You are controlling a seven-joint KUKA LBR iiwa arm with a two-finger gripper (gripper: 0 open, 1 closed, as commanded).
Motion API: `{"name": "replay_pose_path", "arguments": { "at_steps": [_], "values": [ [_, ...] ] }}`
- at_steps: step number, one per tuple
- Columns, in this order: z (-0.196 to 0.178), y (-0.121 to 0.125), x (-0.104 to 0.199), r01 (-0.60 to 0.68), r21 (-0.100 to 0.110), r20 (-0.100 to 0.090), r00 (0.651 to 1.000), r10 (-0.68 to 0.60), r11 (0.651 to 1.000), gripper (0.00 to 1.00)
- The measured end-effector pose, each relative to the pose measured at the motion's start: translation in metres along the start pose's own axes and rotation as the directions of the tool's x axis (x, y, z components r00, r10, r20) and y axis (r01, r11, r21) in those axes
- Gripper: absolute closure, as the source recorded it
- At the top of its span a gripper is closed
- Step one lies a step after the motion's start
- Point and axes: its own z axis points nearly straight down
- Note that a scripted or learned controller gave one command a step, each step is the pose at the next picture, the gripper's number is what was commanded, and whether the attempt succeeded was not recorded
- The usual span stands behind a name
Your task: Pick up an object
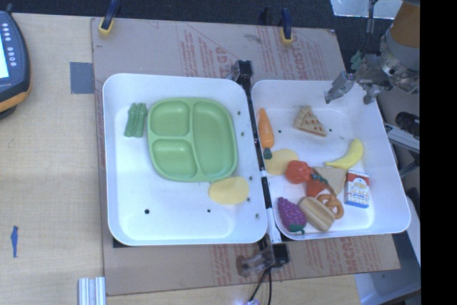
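While arm (400, 32) hangs over right bin (389, 153) far corner, jaws (353, 91) spread apart, gripping nothing.

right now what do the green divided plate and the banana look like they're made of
Green divided plate: looks like moulded plastic, one even pale green with soft, rounded compartment ridges and a dull sheen. Banana: probably toy plastic or rubber, flat uniform yellow with no spots or stem detail. The picture is too coarse to say which.
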Motion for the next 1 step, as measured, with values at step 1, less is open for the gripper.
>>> {"name": "replay_pose_path", "arguments": {
  "at_steps": [1],
  "values": [
    [0.1084, -0.0549, -0.0179, 0.002, 0.022, -0.008, 1.0, -0.002, 1.0, 0.0]
  ]
}}
